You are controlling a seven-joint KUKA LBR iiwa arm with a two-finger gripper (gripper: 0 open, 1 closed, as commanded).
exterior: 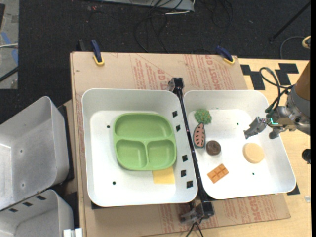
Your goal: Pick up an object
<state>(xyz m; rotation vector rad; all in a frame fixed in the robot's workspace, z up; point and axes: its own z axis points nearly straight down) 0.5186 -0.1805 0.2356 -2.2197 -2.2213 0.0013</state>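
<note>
- The gripper (256,127) hangs over the right bin (281,169), toward its far right side, nothing between its fingers; how wide they stand, I cannot tell.
- Closest candidate: the pale round disc (254,153), lying flat just near of the gripper. It looks light and stiff, likely smooth-sided, so a pinch across its rim could slip.
- Further left sit a brown round piece (213,147), a watermelon slice (199,135), a green broccoli floret (202,115) and an orange cracker (217,173), the last one thin and flat, hard to get under.
- Room looks good: the disc stands apart from its neighbours and the bin walls.
- In the left bin (96,147), a green divided plate (145,141) and a yellow square (163,176) wait.
</note>
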